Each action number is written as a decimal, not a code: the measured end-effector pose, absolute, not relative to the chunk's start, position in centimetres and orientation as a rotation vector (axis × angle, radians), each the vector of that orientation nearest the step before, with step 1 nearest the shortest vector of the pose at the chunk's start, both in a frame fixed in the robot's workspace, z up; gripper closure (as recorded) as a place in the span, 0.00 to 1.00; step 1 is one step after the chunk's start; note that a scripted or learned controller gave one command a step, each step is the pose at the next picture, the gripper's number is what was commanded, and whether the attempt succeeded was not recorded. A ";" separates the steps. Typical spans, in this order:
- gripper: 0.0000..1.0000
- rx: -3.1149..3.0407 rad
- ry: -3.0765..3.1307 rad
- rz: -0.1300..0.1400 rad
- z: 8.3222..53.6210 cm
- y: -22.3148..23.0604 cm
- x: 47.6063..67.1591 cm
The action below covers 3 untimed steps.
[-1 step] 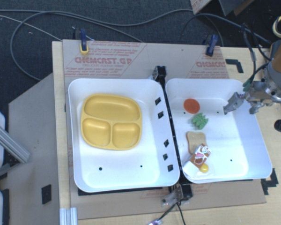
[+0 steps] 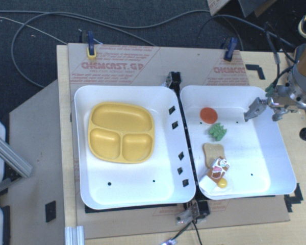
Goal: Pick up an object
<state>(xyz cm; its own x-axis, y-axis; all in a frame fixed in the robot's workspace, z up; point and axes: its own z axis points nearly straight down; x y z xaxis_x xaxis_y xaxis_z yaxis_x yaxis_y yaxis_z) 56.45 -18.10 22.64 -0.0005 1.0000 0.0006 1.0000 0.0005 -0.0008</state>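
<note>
We see 2 white bins side by side, and the gripper [image 2: 265, 110] hangs over the upper right part of the right bin [image 2: 275, 157], well apart from anything it could pick. The things to choose from lie along the left side of that bin: a red disc [image 2: 208, 115], a green piece [image 2: 218, 132] just below it, a tan slice [image 2: 213, 151], then a red and white toy [image 2: 219, 168] touching a small yellow ball [image 2: 222, 182] near the bottom rim. The left bin [image 2: 86, 157] holds a yellow divided plate [image 2: 121, 132].

Our worry is crowding: the toy, ball and slice sit so close that a descent there could nudge one away or catch 2 at once. The red disc looks flat, so the tool might slide over it and close on nothing. Things near the wall leave little room on that side.

The gripper's 2 prongs appear spread apart, with nothing between them and nothing touched
</note>
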 end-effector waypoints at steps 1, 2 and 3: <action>0.00 -2.218 -2.216 0.003 16.4 -18.3 56.1; 0.00 -2.217 -2.218 0.003 12.2 -18.2 56.2; 0.00 -2.217 -2.218 0.003 8.3 -18.1 56.2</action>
